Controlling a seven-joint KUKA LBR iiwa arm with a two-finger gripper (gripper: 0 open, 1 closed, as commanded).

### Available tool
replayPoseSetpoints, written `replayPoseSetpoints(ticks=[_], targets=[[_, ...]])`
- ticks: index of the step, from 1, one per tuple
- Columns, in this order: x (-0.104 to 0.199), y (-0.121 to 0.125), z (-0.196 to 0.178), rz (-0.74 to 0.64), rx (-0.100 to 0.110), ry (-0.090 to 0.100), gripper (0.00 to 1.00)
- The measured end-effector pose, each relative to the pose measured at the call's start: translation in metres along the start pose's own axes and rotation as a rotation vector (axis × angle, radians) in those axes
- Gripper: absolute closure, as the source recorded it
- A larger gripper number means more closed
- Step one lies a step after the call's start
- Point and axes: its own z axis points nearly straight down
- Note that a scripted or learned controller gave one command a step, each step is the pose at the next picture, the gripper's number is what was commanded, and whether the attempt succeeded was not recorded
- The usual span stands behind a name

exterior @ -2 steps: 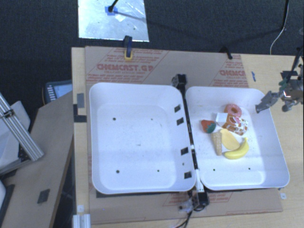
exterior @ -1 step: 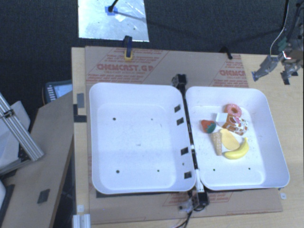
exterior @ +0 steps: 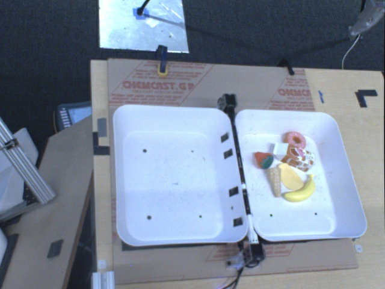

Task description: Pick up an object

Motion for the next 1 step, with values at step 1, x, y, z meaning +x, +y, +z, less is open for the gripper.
replayPoseSetpoints(ticks=[1], targets=[[-0.0451, -0.0021, -0.0272, 0.010, 0.016, 0.002, 0.00]])
